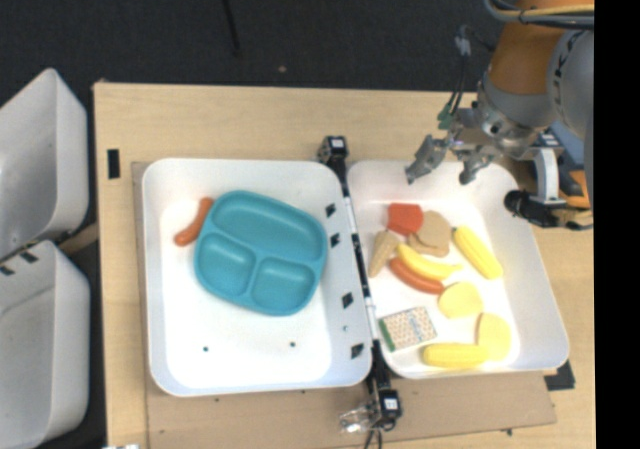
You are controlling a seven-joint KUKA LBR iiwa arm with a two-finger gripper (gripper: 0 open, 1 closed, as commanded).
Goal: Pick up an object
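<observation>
Tool (447, 165) spread wide with nothing pinched, hanging over the right bin's (540, 267) far edge, probably lining up on the toy food pile (440, 272) clustered mid-bin near the divider.

toy foods (440, 277) | yellow, orange, tan pieces | clustered loose | right bin (530, 267)
</observation>
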